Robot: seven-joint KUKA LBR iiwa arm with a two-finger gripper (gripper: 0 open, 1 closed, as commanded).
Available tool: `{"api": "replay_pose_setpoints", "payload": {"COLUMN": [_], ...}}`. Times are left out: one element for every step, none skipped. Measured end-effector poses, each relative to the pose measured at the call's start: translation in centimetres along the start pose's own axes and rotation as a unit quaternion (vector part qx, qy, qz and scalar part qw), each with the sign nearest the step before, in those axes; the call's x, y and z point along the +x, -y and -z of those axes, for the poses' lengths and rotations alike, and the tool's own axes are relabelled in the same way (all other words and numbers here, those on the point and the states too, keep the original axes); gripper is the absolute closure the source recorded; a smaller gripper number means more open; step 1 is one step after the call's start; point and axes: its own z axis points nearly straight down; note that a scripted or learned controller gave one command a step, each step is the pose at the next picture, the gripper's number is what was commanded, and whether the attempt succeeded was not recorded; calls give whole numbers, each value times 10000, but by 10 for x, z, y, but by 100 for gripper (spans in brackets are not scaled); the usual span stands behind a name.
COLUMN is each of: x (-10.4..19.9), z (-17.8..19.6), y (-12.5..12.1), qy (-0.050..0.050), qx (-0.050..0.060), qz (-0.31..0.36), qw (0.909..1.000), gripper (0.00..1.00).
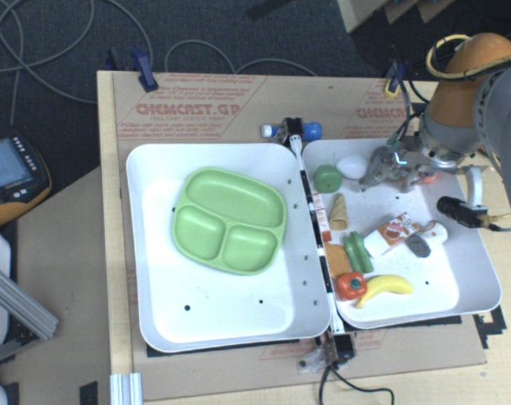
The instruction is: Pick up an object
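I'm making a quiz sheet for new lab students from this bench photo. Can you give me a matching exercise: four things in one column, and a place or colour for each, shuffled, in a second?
Things:
1. divided plate
2. banana
3. tomato
4. tool

Descriptions:
A. yellow, near the right bin's front edge
B. light green, in the left bin
C. above the back of the right bin
D. red, just left of the banana

Pairs: 1-B, 2-A, 3-D, 4-C
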Motion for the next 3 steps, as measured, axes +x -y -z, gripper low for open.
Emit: {"api": "replay_pose_setpoints", "payload": {"x": [0,0,0], "z": [0,0,0], "y": [0,0,0], "qy": [0,0,1], "qx": [0,-1,-2], "qz": [0,-1,-2], "qw": [10000,10000,10000], "gripper": [0,0,0]}}
